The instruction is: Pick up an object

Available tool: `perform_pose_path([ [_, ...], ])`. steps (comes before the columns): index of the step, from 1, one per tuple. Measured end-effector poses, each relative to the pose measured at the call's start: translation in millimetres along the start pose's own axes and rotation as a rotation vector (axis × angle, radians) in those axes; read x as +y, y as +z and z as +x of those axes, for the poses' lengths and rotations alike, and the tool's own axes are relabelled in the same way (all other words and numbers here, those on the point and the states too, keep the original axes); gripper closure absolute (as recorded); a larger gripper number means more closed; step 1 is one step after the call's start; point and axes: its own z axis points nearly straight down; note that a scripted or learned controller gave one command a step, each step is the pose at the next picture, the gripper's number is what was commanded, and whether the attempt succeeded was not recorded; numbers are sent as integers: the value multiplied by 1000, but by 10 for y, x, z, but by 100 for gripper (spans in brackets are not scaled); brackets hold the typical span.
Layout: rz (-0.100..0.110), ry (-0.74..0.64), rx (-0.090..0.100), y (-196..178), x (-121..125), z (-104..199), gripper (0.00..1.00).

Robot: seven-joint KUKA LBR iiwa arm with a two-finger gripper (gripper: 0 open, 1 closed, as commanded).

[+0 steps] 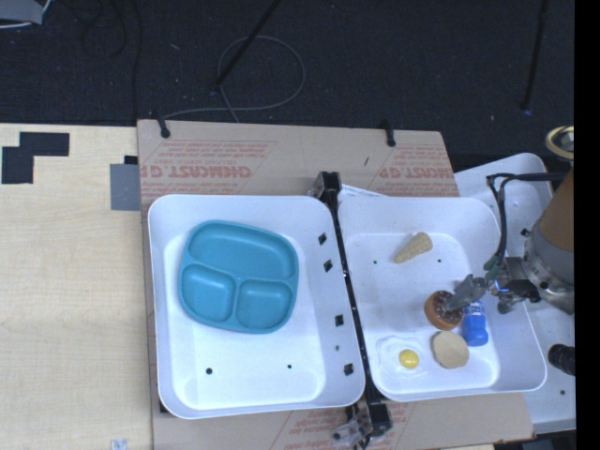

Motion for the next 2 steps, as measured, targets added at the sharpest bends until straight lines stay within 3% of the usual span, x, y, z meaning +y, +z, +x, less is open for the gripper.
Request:
perform_pose_path([
  [1, -12, -2, -3, -58, 26, -2, 0],
  [2, -6, -3, 0, 404, 72, 64, 0],
])
